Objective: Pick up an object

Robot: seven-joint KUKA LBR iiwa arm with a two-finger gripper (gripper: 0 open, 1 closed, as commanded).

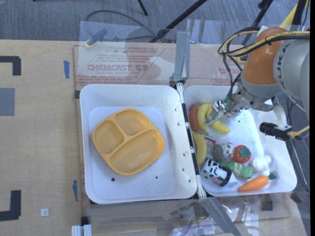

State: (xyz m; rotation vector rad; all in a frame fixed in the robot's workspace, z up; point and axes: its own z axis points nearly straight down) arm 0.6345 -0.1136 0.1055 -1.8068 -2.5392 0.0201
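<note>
The right bin [275, 146] holds several toy foods. Among them are a yellow banana [220, 127], a reddish sausage-like piece [194, 118], a second banana [200, 150], a red tomato [241, 153], an orange carrot [254, 183] and a black-and-white cup-like piece [216, 172]. My gripper [218, 113] hangs low over the bin's upper left part, right at the top of the first banana. Nothing is visibly lifted. The grey arm with its orange band [263, 58] reaches in from the upper right.
In the left bin [93, 181] lies a yellow divided plate [129, 141]. A metal divider [189, 136] runs between the bins. A green piece [244, 171] and a white piece [264, 162] lie near the carrot. Cables [236, 41] loop beside the arm.
</note>
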